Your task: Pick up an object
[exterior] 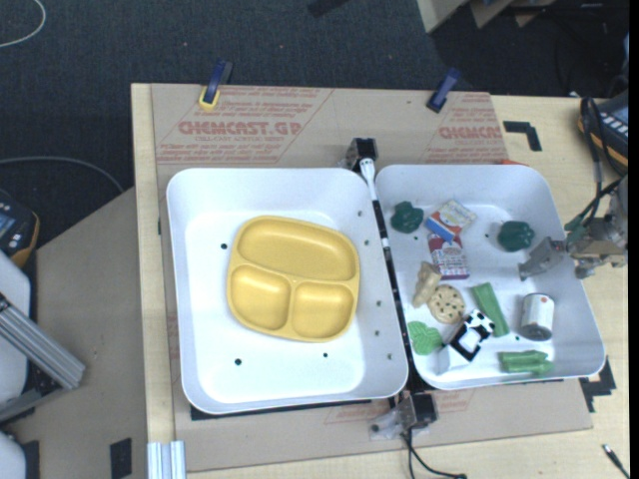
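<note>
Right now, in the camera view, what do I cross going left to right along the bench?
yellow divided tray in the left bin → dark green lump → cookie → green block → white cylinder → gripper at the right bin's right side.

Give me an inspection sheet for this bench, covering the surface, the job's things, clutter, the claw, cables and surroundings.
Surface: brown board with red lettering, held by two clamps at its far edge, bearing two white bins side by side.
Job's things: right bin holds a jumble of small items, among them a dark green lump, a white cylinder, a green stick and a spotted round piece.
Clutter: left bin holds a yellow three-compartment tray.
Claw: claw over the right bin's right side; nothing visibly held.
Cables: one black cable runs off the near edge; a thin one crosses the floor at left.
Surroundings: dark carpet, metal framing at lower left.
</note>
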Robot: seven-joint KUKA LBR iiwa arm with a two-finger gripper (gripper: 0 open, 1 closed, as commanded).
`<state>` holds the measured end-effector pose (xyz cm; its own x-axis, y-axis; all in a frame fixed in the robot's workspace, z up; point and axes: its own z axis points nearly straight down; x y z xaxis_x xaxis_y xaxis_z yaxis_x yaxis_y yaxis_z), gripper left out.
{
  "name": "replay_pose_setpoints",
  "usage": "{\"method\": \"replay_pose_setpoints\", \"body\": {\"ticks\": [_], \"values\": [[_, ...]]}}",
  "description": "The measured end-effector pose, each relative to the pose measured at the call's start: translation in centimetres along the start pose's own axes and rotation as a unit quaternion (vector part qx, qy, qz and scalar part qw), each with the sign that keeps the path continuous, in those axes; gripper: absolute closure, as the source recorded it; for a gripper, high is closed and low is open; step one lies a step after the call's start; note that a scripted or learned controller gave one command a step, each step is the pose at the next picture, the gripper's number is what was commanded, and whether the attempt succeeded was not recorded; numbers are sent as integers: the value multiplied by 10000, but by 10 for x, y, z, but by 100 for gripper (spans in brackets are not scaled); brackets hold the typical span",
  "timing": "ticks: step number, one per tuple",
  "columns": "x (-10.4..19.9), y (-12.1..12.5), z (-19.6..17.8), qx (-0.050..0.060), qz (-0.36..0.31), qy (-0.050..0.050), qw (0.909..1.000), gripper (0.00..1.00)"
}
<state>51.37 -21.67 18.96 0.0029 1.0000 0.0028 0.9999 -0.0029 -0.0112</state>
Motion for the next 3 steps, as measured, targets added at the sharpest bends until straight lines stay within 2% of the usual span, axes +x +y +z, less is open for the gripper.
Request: {"method": "replay_pose_setpoints", "body": {"ticks": [1, 2, 3], "values": [[0, 3, -6, -58, -15, -17, 10000, 0], [-3, 9, 40, -29, -15, -2, 10000, 0], [-2, 5, 83, -24, -13, 3, 10000, 0]]}}
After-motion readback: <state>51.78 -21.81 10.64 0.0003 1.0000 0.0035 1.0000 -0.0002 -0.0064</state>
